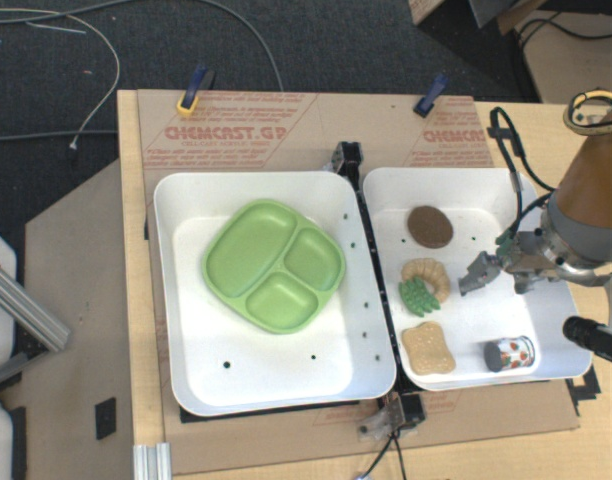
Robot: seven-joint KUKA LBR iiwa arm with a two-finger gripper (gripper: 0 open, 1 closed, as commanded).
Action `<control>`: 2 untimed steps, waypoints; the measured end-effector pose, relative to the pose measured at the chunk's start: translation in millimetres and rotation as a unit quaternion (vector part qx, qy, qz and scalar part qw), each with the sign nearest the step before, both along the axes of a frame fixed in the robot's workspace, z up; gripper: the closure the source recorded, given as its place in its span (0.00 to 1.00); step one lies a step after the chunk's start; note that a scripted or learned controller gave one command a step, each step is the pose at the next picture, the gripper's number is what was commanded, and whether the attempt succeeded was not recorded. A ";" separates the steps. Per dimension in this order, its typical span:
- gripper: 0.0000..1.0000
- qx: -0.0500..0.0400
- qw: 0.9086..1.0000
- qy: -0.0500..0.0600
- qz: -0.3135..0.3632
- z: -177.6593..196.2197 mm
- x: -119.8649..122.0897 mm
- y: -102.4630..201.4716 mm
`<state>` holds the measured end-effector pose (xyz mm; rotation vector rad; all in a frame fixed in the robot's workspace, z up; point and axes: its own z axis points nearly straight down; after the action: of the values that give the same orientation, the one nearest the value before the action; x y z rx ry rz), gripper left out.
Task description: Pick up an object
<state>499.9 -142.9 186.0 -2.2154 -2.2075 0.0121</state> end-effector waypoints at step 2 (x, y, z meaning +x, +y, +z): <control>0.00 -0.001 1.000 -0.005 0.001 -39.2 5.4 -6.5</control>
<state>505.3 -149.4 146.8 -2.2179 -2.2163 0.0032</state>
